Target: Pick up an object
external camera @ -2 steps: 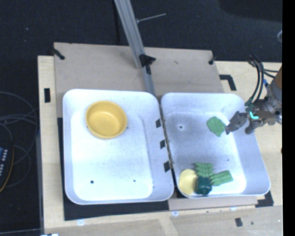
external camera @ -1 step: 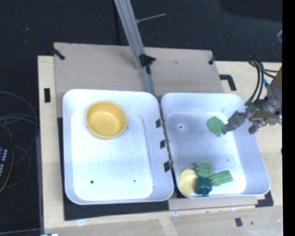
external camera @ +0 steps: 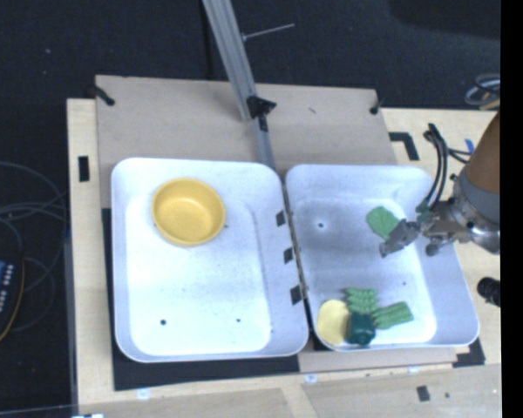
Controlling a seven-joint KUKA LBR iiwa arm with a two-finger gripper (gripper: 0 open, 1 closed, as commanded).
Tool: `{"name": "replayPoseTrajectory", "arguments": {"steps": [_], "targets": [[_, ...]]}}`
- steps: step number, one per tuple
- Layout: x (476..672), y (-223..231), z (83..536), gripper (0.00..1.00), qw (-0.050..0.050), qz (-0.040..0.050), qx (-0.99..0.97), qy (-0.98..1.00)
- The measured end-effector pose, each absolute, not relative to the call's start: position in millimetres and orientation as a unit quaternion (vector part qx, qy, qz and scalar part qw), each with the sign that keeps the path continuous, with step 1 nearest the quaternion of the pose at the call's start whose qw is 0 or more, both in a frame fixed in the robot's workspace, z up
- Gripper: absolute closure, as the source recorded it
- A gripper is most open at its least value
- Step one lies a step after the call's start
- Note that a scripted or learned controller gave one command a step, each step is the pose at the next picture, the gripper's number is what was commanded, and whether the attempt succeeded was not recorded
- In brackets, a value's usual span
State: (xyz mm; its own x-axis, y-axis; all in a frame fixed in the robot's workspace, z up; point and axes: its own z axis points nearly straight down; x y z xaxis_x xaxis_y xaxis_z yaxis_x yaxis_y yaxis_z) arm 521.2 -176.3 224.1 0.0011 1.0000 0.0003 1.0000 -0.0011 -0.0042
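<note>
Two white bins sit side by side on the table (external camera: 200,103), and the action is all on the right. The left bin (external camera: 200,320) carries a yellow bowl (external camera: 188,211) near its far left corner, upright and alone. Over in the right bin (external camera: 331,198), the gripper (external camera: 414,239) reaches in from the right edge, its fingers (external camera: 394,241) spread apart with nothing between them. Just beside them, toward the far side of the bin, lies a light green piece (external camera: 383,221), close to the nearer fingertip; contact is hard to judge from here. Down at the near edge of that bin there's a cluster: a pale yellow object (external camera: 332,320), a dark teal object (external camera: 361,328) touching it, and a green ridged toy (external camera: 379,307) lying against them.
</note>
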Motion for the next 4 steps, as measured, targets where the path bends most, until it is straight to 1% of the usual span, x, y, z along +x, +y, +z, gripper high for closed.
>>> {"name": "replayPoseTrajectory", "arguments": {"steps": [2,3,4], "targets": [[513.0,-179,101,0.0,0.001,0.0011,-0.708,-0.707],[514.6,-179,113,1.0,0.0,-0.0011,-0.708,-0.707],[519.3,-178,176,1.0,-0.003,-0.0018,-0.707,-0.707]]}}
